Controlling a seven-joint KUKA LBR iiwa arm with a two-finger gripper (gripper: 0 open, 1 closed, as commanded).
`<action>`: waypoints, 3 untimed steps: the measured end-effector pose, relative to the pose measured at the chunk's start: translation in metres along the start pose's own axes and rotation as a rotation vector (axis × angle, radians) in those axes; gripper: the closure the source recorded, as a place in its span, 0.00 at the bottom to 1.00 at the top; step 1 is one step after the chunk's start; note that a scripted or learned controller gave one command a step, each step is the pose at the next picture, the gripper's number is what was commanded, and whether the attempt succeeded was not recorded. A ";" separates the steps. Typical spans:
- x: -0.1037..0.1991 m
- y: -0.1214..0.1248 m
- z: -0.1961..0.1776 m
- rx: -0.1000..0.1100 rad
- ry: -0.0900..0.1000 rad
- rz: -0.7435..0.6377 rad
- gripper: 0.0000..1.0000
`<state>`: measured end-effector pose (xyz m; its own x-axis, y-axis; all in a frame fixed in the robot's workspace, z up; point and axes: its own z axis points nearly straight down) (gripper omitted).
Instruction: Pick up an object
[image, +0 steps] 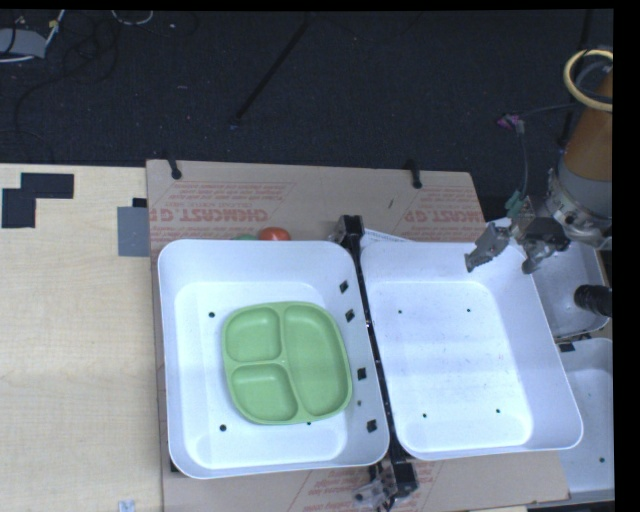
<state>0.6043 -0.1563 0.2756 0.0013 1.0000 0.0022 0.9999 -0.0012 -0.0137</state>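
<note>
Green plate (287, 362) in the left bin (190, 280), my tool (510, 250) well away from it.

I see the divided plate lying flat mid-bin while the tool hovers over the right bin's (470, 440) far corner, fingers spread and gripping nothing. I judge the plate light, rigid and slick; flat as it lies, I'd pinch its raised rim or a divider ridge.

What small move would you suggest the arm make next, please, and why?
Probably travel left across the divider toward the green plate. The gripper hovers at the right bin's far right corner, and the plate lies in the left bin.
</note>
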 end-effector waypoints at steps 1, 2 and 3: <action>0.000 0.002 -0.007 -0.011 -0.002 -0.002 0.00; 0.000 0.002 0.058 -0.005 -0.001 -0.001 0.00; -0.002 -0.003 0.103 -0.007 -0.001 -0.001 0.00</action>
<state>0.6003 -0.1582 0.1729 0.0002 1.0000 0.0014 1.0000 -0.0001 -0.0065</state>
